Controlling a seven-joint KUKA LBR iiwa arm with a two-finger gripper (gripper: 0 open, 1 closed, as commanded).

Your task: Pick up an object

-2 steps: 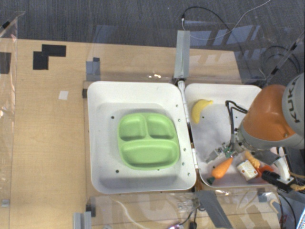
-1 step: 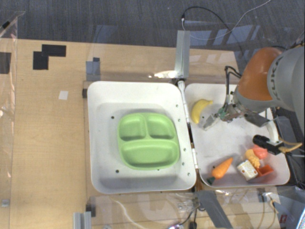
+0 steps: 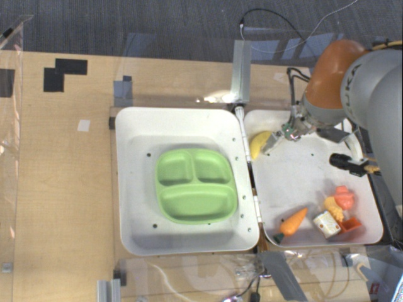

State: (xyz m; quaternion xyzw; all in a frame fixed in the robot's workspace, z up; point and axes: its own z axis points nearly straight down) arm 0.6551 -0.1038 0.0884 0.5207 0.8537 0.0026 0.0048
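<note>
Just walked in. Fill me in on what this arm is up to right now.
The arm's gripper is down in the right bin, right beside a yellow banana-like toy at the bin's far left corner. A grasp isn't visible yet. A toy carrot and a small cluster of toy foods lie along the near edge. The left bin holds a green divided plate.

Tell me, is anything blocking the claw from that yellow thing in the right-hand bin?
Nothing visible does. The gripper hangs right beside the yellow object, near the right bin's left wall. The carrot and other toys lie at the bin's near edge, well apart.
</note>
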